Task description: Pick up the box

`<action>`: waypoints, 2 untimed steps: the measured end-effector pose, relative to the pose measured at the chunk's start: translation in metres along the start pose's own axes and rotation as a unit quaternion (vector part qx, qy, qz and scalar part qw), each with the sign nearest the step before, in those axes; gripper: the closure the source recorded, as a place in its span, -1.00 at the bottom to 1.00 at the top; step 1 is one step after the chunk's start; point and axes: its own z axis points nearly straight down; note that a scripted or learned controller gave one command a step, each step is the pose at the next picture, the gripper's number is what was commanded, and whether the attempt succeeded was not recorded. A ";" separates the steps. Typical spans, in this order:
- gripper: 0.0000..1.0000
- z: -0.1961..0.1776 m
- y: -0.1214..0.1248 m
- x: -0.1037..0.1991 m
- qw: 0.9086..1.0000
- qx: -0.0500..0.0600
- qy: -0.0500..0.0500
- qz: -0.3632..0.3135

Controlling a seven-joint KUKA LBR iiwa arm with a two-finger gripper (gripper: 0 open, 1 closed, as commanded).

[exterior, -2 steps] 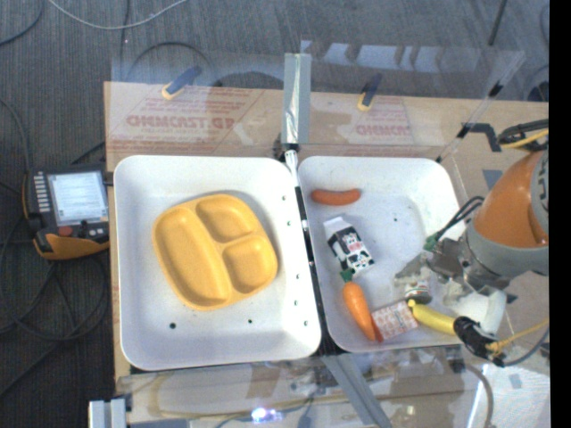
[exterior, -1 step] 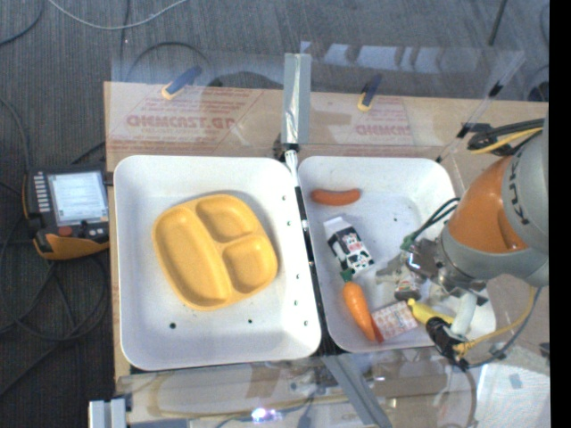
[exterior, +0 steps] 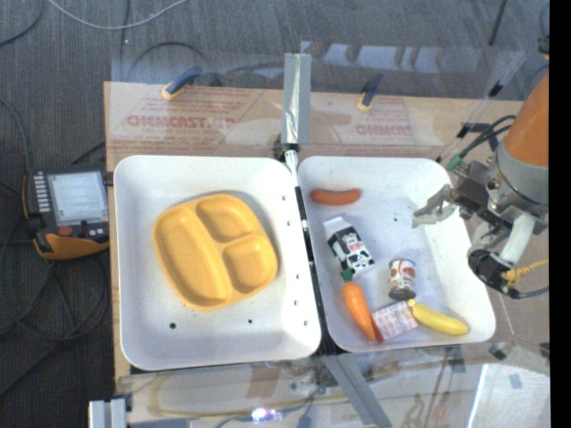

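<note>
Camera view is showing the yellow divided tray (exterior: 217, 250) sitting in the left bin (exterior: 134, 239), well left of the tool. Moving rightward into the right bin (exterior: 393, 172), the sausage (exterior: 335, 196) is lying up-left of the tool, and the box (exterior: 351, 249), white with black markings, is lying down-left of it, near a carrot (exterior: 358, 309), can (exterior: 402, 279) and banana (exterior: 437, 318). At the bin's right rim the tool (exterior: 434, 207) is hovering, fingers parted, gripping nothing.

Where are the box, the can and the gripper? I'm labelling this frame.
box (exterior: 351, 249): camera view, middle of its black-and-white top face.
can (exterior: 402, 279): camera view, middle of its side.
gripper (exterior: 434, 208): camera view, between its fingertips, above the right bin.
</note>
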 end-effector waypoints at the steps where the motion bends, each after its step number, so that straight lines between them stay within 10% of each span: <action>1: -1.00 0.142 -0.017 0.002 1.000 0.004 0.002 0.012; 2: -1.00 0.079 0.041 0.010 0.998 0.002 0.000 0.060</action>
